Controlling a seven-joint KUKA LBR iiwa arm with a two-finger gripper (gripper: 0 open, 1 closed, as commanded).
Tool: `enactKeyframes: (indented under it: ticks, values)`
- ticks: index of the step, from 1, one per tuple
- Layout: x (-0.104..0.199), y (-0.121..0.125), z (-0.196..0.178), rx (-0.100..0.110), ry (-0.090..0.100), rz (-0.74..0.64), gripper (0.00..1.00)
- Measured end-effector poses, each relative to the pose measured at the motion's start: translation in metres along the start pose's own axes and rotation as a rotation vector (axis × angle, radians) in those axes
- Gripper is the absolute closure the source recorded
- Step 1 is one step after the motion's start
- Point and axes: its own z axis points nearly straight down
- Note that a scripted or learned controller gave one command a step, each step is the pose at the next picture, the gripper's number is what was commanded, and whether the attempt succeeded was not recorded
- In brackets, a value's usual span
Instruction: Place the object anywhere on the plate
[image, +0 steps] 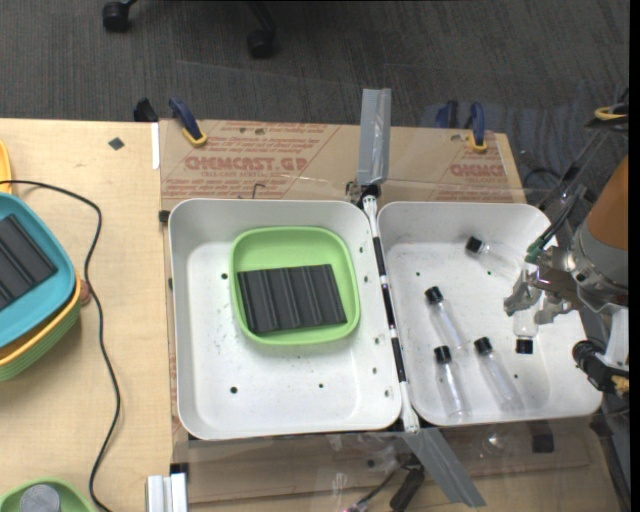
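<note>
Your tool (535, 300) hangs over the right edge of the right bin (420, 225). A clear tube with a black cap (523, 335) stands just under it; it may be between the fingers, but you cannot tell from this angle. Left of the tool, more capped tubes (447, 325) lie scattered on the bin floor. Well to its left, in the other bin (200, 380), sits the green plate (295, 250) with a dark ribbed mat (293, 298) on it.
</note>
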Motion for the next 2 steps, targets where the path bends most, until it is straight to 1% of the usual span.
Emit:
enactKeyframes:
  ticks: [1,2]
  values:
    - [0.0,0.0,0.0,0.0,0.0,0.0,0.0]
    - [0.063,-0.045,-0.073,0.003,-0.001,0.171,0.0]
